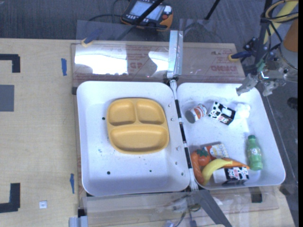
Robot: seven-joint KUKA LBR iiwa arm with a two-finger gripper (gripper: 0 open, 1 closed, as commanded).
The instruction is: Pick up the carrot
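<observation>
White bins (pixel 94 141), gripper (pixel 258 82) above right bin's far corner, carrot (pixel 196 161) well apart

A robotics lab is showing itself here. Two shallow white plastic bins (pixel 90 141) are sitting side by side on a pale wooden bench (pixel 38 126), with a clear acrylic barrier (pixel 142 60) standing just behind the bins. Blue tape markers (pixel 63 66) and black corner marks (pixel 13 63) are lying on the bench left of the bins. A handheld orange-and-black control pendant (pixel 146 14) is resting on grey carpet (pixel 47 8) beyond the barrier, with yellow cables (pixel 279 8) looping to the bins' far right.
</observation>
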